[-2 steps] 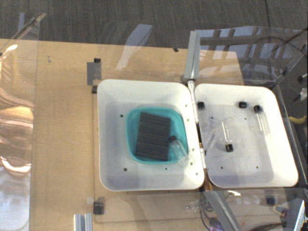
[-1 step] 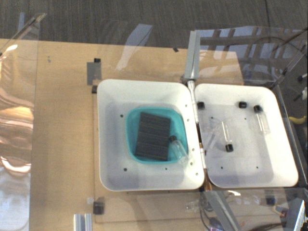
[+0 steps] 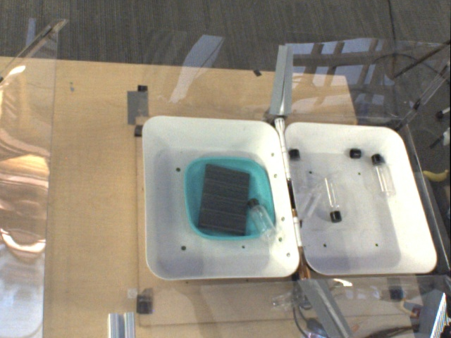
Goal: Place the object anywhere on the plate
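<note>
Clear vial (image 3: 258,215) lies slantwise across the teal plate's (image 3: 192,189) right rim

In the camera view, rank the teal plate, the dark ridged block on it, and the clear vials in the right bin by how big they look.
1. teal plate
2. dark ridged block
3. clear vials, which look roughly alike in size

I see a square teal plastic plate (image 3: 192,196) inside the left shallow white plastic bin (image 3: 162,189). On the plate lies a dark grey ridged block (image 3: 223,199) with stripes across it. Right of the plate, small clear plastic tubes with black caps (image 3: 331,201) lie in the right white bin (image 3: 416,210). The bench (image 3: 91,189) is light brown wood.
</note>
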Robot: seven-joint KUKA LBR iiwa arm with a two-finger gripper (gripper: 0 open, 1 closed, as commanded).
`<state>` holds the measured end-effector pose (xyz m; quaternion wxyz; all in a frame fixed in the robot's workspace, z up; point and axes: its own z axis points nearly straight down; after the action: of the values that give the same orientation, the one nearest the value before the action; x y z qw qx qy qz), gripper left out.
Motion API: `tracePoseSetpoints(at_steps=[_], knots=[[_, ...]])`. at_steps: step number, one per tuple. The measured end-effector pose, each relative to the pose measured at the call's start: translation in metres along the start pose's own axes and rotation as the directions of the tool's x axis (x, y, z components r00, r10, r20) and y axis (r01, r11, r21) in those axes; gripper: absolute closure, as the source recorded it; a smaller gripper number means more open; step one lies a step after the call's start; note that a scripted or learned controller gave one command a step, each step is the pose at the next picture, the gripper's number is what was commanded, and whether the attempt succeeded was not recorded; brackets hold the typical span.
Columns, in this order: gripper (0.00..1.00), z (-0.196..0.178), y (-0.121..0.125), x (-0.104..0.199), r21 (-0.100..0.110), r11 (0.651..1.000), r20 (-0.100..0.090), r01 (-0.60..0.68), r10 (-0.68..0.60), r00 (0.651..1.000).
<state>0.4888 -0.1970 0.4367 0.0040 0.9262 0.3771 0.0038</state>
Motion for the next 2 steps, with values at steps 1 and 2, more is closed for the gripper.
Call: tracePoseSetpoints(at_steps=[1,2], knots=[[0.00,0.000,0.003,-0.004,0.002,0.994,0.000,-0.106,0.106,0.994],[0.00,0.189,-0.004,0.000,0.008,0.999,0.004,-0.042,0.042,0.999]])
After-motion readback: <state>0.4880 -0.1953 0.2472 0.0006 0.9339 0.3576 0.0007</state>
